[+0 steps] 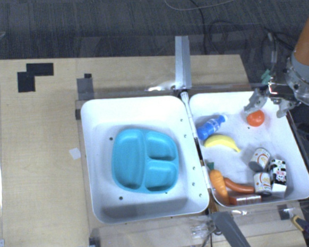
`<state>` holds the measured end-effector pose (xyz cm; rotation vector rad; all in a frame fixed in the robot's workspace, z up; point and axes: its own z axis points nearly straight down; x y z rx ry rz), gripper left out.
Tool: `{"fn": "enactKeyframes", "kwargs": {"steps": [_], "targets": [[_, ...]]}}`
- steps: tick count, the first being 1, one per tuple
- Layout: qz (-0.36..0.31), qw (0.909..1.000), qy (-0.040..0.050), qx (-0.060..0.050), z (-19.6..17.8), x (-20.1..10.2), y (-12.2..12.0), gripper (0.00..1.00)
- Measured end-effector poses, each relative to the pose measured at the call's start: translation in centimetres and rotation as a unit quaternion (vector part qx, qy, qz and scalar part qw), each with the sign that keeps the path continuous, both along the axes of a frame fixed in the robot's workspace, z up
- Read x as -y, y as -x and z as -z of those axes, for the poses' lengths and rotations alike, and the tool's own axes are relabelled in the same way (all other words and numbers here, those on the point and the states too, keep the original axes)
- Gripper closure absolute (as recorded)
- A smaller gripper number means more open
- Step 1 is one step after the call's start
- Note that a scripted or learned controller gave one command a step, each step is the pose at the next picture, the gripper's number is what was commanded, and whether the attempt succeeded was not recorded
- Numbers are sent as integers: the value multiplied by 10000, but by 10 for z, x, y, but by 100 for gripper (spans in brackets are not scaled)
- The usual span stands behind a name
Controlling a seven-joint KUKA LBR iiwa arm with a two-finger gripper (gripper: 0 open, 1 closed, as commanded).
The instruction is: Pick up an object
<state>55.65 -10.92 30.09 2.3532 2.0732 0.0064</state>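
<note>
My arm (306, 55) is orange where it meets the wrist, and grey metal runs below that down to my gripper (267, 104), which carries a small teal fleck and a red one. Both bins are white — the left bin (95, 151) holds a sky-blue divided tray (144, 159), one flat shade throughout. In the right bin (298, 157) lie a blue bottle (210, 126) with a white band, a yellow banana (221, 142), an orange-red ball (256, 118), an orange carrot (218, 181), a reddish-brown sausage (239, 185), a grey-and-cream can (259, 159), and a black-and-white patterned carton (278, 172). The bench (36, 172) is pale tan wood with black blocky marks — dark grey ribbed carpet (82, 19) behind it.
</note>
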Motion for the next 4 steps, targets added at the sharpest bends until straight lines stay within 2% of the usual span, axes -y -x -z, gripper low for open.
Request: {"fn": "enactKeyframes", "kwargs": {"steps": [1,2,3,4], "targets": [[-648,9979,-2,-21,157,-5,31,0],[-1312,9914,9,26,212,-18,-42,0],[-1321,9912,5,63,199,-21,-45,100],[-1209,9927,5,3,102,-70,-97,100]]}}
